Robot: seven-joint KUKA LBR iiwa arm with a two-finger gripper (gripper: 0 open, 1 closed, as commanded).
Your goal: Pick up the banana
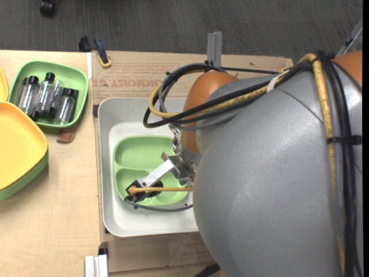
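A white bin [109,154] stands in the middle of the bench with a green two-compartment tray [138,154] inside it. My grey arm with its orange band [207,91] reaches in from the right and covers the bin's right part and everything beyond it. My gripper [180,165] hangs low over the right side of the green tray, its metal parts at the arm's edge. Nothing yellow and banana-shaped lies in the visible part of the tray.
A green square dish [49,94] with several dark-capped vials sits at the upper left. Stacked yellow plates [17,149] lie at the left edge. A small brown disc [66,135] rests below the dish. A blue-handled clamp [101,52] grips the bench's far edge.
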